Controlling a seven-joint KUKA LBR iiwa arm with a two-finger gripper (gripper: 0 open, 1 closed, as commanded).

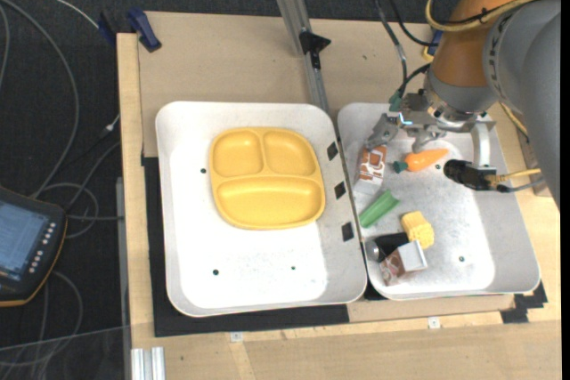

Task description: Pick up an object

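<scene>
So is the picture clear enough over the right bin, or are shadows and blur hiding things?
Camera view: lighting is even and soft. The right bin has faint shadows under the gripper; the carrot and corn read sharply. The dark item by the brown block is murky.

yellow three-part plastic plate: smooth, a bit shiny
two white bins: matt plastic
pale wooden bench: flat, dull
</scene>
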